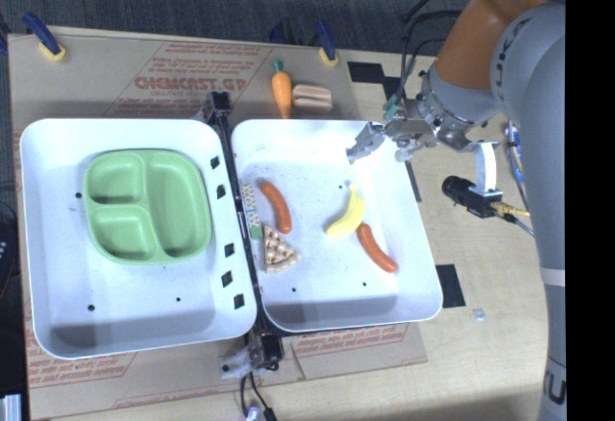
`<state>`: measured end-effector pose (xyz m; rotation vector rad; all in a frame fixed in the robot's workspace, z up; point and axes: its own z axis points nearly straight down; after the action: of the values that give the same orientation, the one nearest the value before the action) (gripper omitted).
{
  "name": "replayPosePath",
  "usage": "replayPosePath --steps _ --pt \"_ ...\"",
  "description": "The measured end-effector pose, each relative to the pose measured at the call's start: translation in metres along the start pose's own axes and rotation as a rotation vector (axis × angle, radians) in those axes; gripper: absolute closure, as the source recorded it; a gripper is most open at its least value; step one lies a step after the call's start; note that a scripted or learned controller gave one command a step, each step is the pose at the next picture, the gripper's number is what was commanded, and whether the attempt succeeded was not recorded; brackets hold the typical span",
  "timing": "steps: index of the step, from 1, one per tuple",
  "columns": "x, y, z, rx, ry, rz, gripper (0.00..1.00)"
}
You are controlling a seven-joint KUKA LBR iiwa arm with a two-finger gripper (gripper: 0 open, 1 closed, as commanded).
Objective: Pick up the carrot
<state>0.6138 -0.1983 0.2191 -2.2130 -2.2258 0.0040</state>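
The carrot (281, 91), orange with a green top, lies on the cardboard just behind the right bin's (317, 309) back rim, outside both bins. It points toward the bin with its leaves away. My gripper (381, 142) hangs over the right bin's back right corner, to the right of the carrot and a little nearer the camera. Its two fingers (361, 144) stand apart, open, with nothing between them.
A small bun (311, 98) lies right beside the carrot. The right bin holds two sausages (277, 205) (377, 247), a banana (347, 215) and a pizza slice (277, 250). A green divided plate (149, 205) sits in the left bin (48, 246). Blue clamps (327, 44) grip the cardboard's back edge.
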Motion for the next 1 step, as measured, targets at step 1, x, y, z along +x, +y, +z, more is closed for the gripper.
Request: replayPosePath --steps 1 --pt "-0.0117 0.0423 0.1197 0.002 0.001 0.001 0.00"
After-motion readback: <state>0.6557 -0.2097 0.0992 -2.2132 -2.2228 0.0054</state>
